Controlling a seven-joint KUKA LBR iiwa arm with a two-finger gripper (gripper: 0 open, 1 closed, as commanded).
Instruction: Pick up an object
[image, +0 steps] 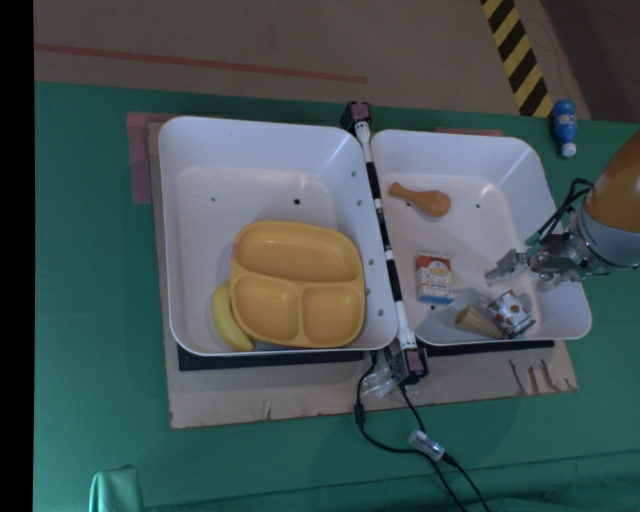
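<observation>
1. The grey arm with the orange band (618, 200) is reaching in from the right edge of the frame, over the right rim of the right shallow white plastic bin (520, 165).
2. The metal two-finger claw (508, 268) is hovering at the right side of that bin, pointing toward the left of the frame; its fingers are standing slightly apart with nothing between them.
3. A small round tin can with a red and white label (513, 313) is lying on its side just below the claw, in the lower right corner of the bin.
4. A tan waffle-cone toy (477, 321) is lying just beside the can, on its left, and appears to be touching it.
5. A small white and orange carton with a blue base (434, 277) is lying flat near the middle of the bin, to the left of the claw.
6. A brown plastic chicken drumstick (422, 200) is resting in the upper part of the bin, well apart from the claw.
7. In the left shallow white plastic bin (200, 150), a yellow three-compartment plastic tray (297, 283) is sitting at lower centre, with a yellow toy banana (227, 318) tucked against its lower left edge.
8. Both bins are sitting on a green-covered table (90, 250), and a blue and white bowling-pin toy (565, 126) is lying on the cloth at the upper right.
</observation>
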